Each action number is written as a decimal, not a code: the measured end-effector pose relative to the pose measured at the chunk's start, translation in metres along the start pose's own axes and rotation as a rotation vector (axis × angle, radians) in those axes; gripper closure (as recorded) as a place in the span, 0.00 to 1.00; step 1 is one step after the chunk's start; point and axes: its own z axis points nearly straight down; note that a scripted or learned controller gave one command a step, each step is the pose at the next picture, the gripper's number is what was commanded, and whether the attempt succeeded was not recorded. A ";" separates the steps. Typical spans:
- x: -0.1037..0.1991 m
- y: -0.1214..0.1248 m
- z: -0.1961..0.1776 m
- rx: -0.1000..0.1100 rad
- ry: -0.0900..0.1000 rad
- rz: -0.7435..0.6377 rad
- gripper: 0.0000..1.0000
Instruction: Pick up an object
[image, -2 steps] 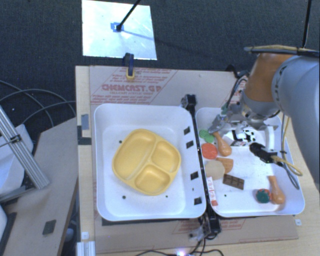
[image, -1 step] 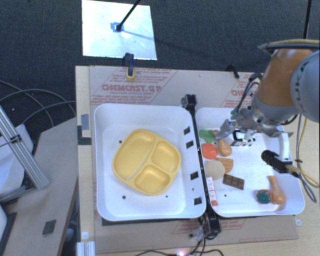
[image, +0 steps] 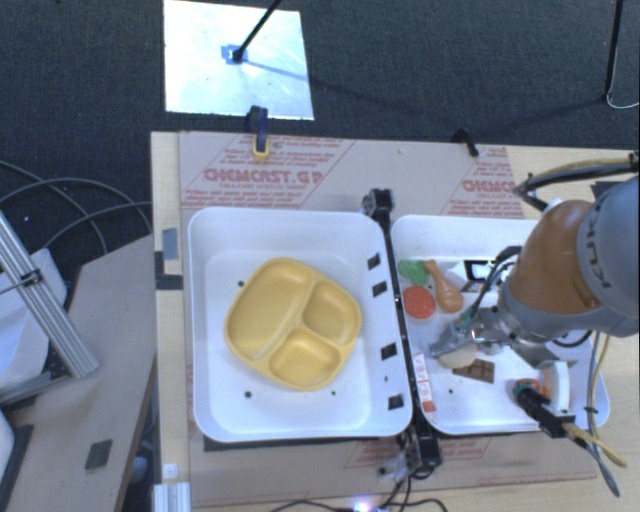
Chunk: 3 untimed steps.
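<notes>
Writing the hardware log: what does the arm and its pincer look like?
Rounded grey arm with a broad orange band above the wrist. Black and yellow cables loop along it. The pincer is small, metallic grey, blurred.

My arm (image: 575, 270) reaches in from the right and hangs over much of the right bin (image: 440, 420), so the room beneath me is tight. My gripper (image: 458, 338) sits low near the divider (image: 392, 300) between the bins, hemmed in by a green piece (image: 412, 269), an orange carrot-shaped piece (image: 443, 285) and a red round piece (image: 419, 303) just behind it, and a brown block (image: 476, 372) just in front. The left bin (image: 210, 250) is roomier: the yellow compartment tray (image: 293, 322) fills its middle, leaving bare white floor all around it along the walls.
</notes>
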 end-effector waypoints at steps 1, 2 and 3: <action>0.009 0.023 -0.036 -0.011 -0.003 -0.009 0.00; -0.043 0.076 -0.005 -0.013 -0.005 -0.004 0.00; -0.094 0.054 -0.006 -0.009 -0.003 -0.002 0.00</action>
